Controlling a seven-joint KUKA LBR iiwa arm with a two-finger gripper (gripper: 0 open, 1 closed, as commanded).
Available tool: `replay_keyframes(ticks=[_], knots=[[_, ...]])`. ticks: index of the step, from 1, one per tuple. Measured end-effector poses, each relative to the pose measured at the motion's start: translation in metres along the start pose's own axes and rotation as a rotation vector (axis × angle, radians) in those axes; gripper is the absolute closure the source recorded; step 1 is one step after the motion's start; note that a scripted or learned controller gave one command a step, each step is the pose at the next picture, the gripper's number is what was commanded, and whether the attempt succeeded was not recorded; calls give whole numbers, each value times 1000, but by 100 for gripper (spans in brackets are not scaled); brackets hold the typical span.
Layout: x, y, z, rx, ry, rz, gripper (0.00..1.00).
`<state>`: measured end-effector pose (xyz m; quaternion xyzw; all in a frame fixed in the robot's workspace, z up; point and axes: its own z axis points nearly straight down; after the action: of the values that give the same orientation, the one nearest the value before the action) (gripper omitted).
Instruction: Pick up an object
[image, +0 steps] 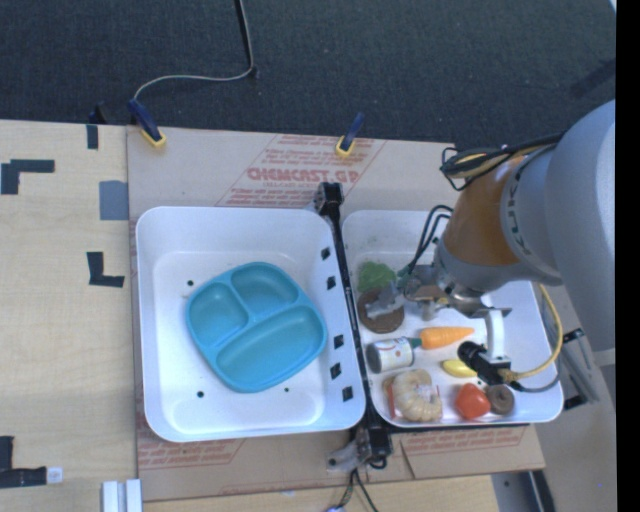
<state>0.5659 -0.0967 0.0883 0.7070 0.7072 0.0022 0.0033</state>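
Pincer (400, 296) over crowded right bin (540, 410) – left bin's blue plate (256, 324) central

text: "CHEMCAST GP" red print | on: cardboard (300, 172) at bench far edge, behind bins | small bottle (392, 354) label: unreadable

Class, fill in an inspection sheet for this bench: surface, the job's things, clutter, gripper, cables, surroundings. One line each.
Surface: cardboard sheet under two white bins, clamped at the far edge.
Job's things: right bin holds a carrot, small bottle, tomato, green leafy piece, pale lumpy food.
Clutter: blue divided plate in the left bin.
Gripper: gripper low over the right bin; finger state unclear.
Cables: yellow cable by the wrist; black cord on the floor.
Surroundings: dark carpet.
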Motion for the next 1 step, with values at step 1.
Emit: replay_keyframes(ticks=[1], knots=[[-3,41,1,3,2,-1,0]])
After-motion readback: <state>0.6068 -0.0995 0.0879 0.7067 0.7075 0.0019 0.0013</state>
